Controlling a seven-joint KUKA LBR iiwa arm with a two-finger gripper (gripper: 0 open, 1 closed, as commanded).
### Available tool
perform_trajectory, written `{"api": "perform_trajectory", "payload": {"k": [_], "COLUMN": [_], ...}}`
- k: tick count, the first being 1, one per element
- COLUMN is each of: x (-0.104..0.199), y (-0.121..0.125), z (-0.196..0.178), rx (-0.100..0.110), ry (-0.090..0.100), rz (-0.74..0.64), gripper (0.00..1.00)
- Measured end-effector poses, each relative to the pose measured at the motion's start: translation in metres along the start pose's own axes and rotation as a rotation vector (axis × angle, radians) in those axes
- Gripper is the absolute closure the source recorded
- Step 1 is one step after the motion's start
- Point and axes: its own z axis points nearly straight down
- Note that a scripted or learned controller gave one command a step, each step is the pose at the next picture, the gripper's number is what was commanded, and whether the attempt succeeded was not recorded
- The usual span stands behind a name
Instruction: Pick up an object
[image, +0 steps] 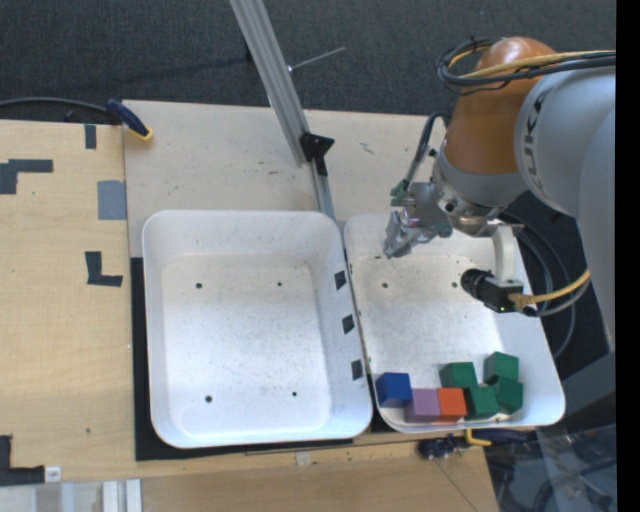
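Several small blocks lie along the near edge of the right bin (430, 300): a blue block (394, 388), a purple block (426, 403), an orange block (452, 402) and green blocks (490, 384) clustered at the near right corner. My gripper (399, 243) hangs over the far left part of the right bin, well away from the blocks. Its fingers point down and look close together, with nothing between them.
The left bin (245, 325) sits beside the right one. A slanted metal rail (290, 100) runs down from the top to the gap between the bins. A black cable fitting (490, 290) hangs from the wrist over the right bin.
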Motion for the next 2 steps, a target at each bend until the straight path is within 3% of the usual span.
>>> {"api": "perform_trajectory", "payload": {"k": [2], "x": [0.089], "y": [0.026], "z": [0.007], "rx": [0.001], "ry": [-0.001], "rz": [0.002], "gripper": [1.00]}}
